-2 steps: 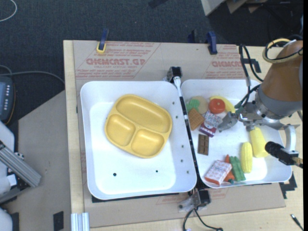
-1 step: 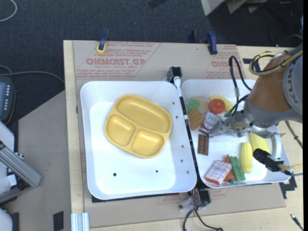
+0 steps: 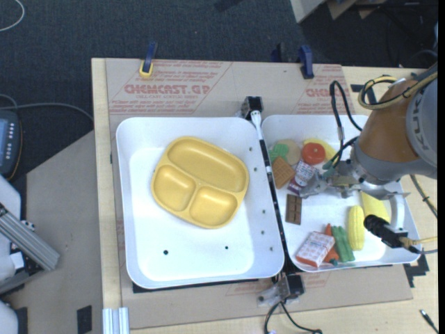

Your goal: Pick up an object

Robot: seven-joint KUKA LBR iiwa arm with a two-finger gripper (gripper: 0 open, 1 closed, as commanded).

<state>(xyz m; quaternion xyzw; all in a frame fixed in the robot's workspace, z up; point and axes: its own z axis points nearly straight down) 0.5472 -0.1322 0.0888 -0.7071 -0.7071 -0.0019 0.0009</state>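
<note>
In the right-hand bin [image 3: 272, 207], the arm's gripper [image 3: 316, 181] hangs low over a crowd of small toy foods, and whether it is spread or pinching anything cannot be told from this slanted view. Around it the objects sit close together: at its 12 o'clock a red tomato-like piece [image 3: 313, 152], at 10 o'clock a green leafy piece [image 3: 279, 149] above a tan cracker-like wedge [image 3: 282, 173], and just at its 9 o'clock a small pink-and-white packet [image 3: 304, 172] that the metal of the gripper seems to touch. At 7 o'clock lies a dark brown bar [image 3: 293, 209]; at 6 o'clock, further off, a red-and-white carton [image 3: 316, 248] rests against green stalks [image 3: 343, 243], with a yellow corn cob [image 3: 355, 227] at 5 o'clock and another yellow piece [image 3: 374, 205] at 4 o'clock. The grey arm with its orange band [image 3: 384, 134] covers the bin's upper right part, and black cables [image 3: 338, 110] loop above it. The left-hand bin [image 3: 139, 256], at 9 o'clock, holds a yellow three-compartment plate [image 3: 200, 181] lying flat, well apart from the gripper. Both bins rest on a cardboard-coloured board [image 3: 174, 82] printed with red lettering, pinned at its top edge by a yellow clamp [image 3: 147, 65] and a blue clamp [image 3: 305, 60], over a dark carpeted floor [image 3: 104, 12].
</note>
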